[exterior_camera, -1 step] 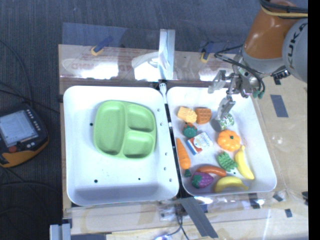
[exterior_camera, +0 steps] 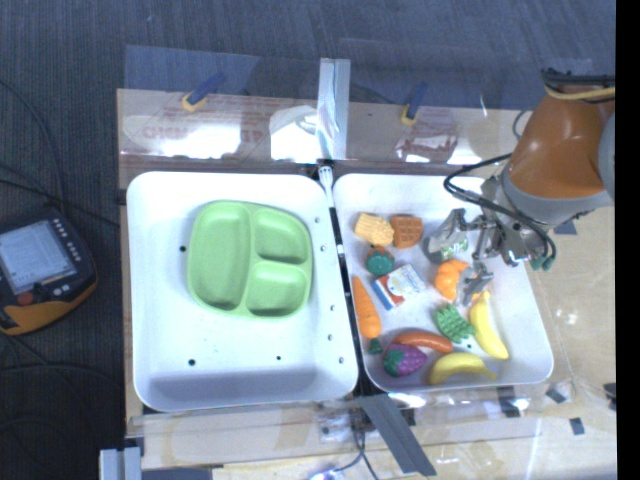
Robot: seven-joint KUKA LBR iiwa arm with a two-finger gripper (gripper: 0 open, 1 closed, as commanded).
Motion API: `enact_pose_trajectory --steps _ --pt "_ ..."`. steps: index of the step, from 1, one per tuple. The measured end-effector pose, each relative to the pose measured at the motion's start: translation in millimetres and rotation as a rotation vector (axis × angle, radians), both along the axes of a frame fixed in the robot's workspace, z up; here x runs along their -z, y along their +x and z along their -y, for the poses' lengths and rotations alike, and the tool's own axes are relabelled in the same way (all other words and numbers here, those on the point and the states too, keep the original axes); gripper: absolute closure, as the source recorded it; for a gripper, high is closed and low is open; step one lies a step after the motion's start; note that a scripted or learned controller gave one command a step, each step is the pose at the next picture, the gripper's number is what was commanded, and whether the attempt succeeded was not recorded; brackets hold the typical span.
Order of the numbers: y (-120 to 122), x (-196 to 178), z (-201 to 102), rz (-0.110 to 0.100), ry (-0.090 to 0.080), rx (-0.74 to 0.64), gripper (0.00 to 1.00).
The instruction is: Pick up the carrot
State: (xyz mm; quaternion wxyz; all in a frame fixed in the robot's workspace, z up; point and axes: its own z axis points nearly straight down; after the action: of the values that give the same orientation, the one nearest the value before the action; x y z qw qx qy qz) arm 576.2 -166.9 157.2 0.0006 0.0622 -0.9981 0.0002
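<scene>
Orange carrot (exterior_camera: 366,308) lies against the right bin's (exterior_camera: 540,343) left wall. My gripper (exterior_camera: 463,258) hovers apart, fingers spread, partly blurring into toys below.

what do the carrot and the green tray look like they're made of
The carrot looks like moulded plastic toy food: one even orange with a smooth surface. The green tray also seems to be plastic, matte to slightly satin, with rounded moulded compartments and one flat lime colour. Neither can be confirmed from the look alone.
</scene>
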Motion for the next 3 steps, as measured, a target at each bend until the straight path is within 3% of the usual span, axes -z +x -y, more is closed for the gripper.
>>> enact_pose_trajectory --steps 1,2,3 --pt "-19 56 30 0.017 -0.003 -0.006 0.00" --pt "-16 41 30 0.022 -0.007 -0.007 1.00" --pt "-35 -60 -22 0.008 0.000 0.274 1.00"
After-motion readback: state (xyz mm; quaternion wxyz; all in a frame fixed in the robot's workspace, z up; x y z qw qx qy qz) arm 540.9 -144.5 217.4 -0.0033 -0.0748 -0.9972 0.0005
